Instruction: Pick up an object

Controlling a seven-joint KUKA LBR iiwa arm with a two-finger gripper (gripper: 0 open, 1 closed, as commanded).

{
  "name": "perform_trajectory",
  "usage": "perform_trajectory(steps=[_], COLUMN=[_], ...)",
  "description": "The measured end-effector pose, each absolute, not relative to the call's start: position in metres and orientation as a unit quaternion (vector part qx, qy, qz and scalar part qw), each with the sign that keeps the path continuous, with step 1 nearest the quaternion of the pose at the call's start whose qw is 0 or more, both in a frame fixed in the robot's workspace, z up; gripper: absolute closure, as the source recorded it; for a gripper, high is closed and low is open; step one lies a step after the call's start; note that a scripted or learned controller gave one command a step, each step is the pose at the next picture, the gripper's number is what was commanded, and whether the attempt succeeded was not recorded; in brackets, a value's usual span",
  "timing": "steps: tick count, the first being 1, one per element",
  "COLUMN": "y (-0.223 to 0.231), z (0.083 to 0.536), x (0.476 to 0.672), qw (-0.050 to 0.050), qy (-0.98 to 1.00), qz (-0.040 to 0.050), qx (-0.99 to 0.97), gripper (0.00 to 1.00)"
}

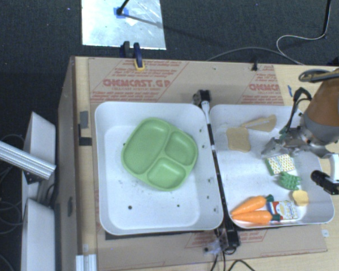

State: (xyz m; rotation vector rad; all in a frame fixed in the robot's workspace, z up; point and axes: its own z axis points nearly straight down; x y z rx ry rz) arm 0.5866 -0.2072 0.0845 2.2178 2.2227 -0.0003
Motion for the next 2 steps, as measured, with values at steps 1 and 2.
perform_trajectory(steps=[1, 2], y=[-0.207, -0.206], z=[0.084, 0.084], x=[0.563, 0.553], qw=[0.001, 0.0], qy=[0.708, 0.707], qz=[0.0002, 0.0001], qx=[0.707, 0.707], gripper=[0.0, 0.0])
